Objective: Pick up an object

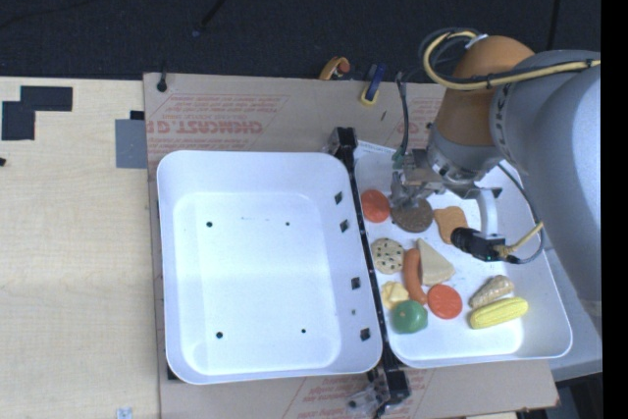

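1. Nearest you, along the front edge of the right bin (549,348), lie the green ball-shaped piece (409,316), the red-orange disc (444,301) and the yellow corn cob (498,312); none of them is off the floor of the bin.
2. Look further back in that same bin: a carrot-like stick (413,273), a pale wedge (434,263), a chocolate-chip cookie (387,255), a red-orange round piece (375,205) and an orange lump (450,222) all rest in place too.
3. You can judge the task as barely begun: nothing is lifted, and the left bin (182,211) holds nothing.
4. Watch the gripper (409,196): it is down low over the dark brown round piece (413,217), at the back of the right bin, and looks to be touching or just above it.
5. You cannot tell from this slant how wide the pincer stands, nor whether it has closed on that brown piece.
6. What remains, as you should reckon it, is a firm grasp and a clean lift.
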`<state>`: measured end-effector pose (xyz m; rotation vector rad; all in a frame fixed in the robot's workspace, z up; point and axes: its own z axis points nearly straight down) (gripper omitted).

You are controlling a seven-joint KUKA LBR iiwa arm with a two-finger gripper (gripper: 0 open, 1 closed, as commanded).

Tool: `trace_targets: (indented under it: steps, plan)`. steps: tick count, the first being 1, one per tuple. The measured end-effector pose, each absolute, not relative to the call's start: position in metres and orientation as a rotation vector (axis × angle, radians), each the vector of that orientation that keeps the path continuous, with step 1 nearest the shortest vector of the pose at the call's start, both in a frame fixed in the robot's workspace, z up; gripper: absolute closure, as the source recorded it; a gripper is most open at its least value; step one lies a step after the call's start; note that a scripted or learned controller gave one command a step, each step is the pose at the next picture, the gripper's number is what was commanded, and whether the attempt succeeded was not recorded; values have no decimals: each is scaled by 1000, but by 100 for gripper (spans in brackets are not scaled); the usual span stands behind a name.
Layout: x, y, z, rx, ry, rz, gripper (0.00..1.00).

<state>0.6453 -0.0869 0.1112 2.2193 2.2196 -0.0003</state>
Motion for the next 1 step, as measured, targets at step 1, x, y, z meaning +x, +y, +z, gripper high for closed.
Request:
trace_targets:
  steps: [1]
  plan:
    - [645, -87, 111, 2219, 2220, -1, 0]
